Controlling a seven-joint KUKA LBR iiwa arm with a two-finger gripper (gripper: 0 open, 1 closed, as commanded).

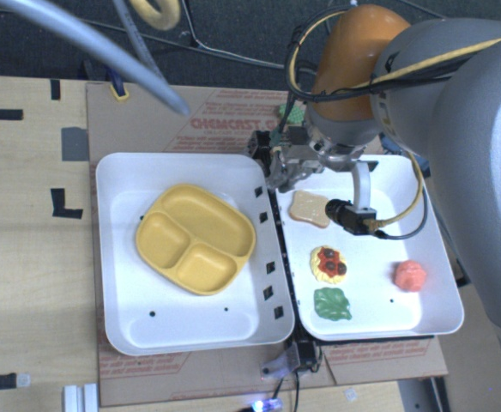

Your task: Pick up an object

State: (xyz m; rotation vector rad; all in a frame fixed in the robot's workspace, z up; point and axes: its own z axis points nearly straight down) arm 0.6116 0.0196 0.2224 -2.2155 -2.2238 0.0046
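Observation:
The right bin holds a tan slice of toy bread, a small round pizza-like piece with red spots, a green leafy piece and a pink-red lump. My gripper hangs over the upper left corner of the right bin, close to the wall between the two bins. It is just above and left of the bread slice. The wrist and its cables hide the gripper's tip.
A yellow divided plate lies in the left bin. The grey arm with its orange band covers the upper right. A black cable fitting hangs beside the bread. A grey pole crosses the top left.

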